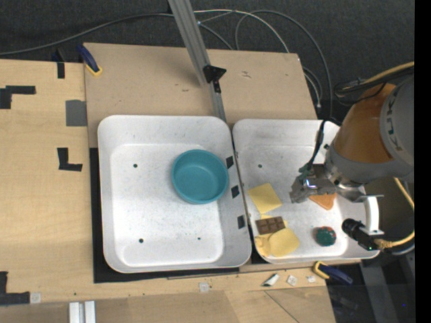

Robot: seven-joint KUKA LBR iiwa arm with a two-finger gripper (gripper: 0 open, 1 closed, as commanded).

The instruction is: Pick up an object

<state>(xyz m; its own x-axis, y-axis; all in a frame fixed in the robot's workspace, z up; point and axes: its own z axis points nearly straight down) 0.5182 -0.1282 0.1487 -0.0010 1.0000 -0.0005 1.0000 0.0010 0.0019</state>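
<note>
My gripper [304, 188] is low over the middle of the right bin [283, 136], with the grey and orange arm [370, 140] reaching in from the right. An orange piece [325, 201] lies just right of the gripper, partly hidden under the wrist. Left of the gripper lies a flat yellow square [264, 198]. Below that sit a brown ridged block [270, 225] and a pale yellow piece [281, 243]. A small dark green ball [326, 235] rests near the bin's front right corner. I see nothing clearly held.
The left bin [135, 200] holds a teal bowl [199, 175]. A grey pole [192, 32] slants down to the bins' shared back edge. Black cables [269, 19] loop behind the bench. Small clamps [91, 59] sit at the board's corners.
</note>
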